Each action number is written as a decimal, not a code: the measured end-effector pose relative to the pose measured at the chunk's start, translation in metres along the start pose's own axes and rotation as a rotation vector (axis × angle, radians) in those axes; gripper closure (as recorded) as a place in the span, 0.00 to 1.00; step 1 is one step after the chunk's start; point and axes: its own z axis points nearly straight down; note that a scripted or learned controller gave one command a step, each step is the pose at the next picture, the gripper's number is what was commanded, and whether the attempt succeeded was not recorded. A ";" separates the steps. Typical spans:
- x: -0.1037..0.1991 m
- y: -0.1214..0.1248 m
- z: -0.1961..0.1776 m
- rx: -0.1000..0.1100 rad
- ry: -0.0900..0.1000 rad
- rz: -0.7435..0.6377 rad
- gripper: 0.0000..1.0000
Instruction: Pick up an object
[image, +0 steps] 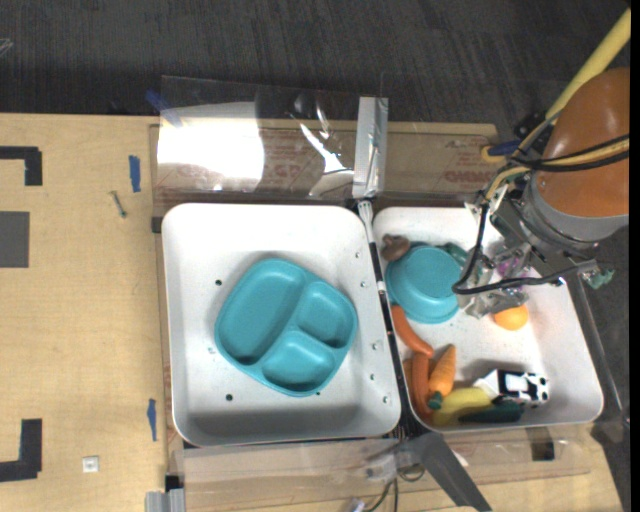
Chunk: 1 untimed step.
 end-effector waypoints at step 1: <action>0.043 -0.009 0.163 -0.006 0.007 0.076 1.00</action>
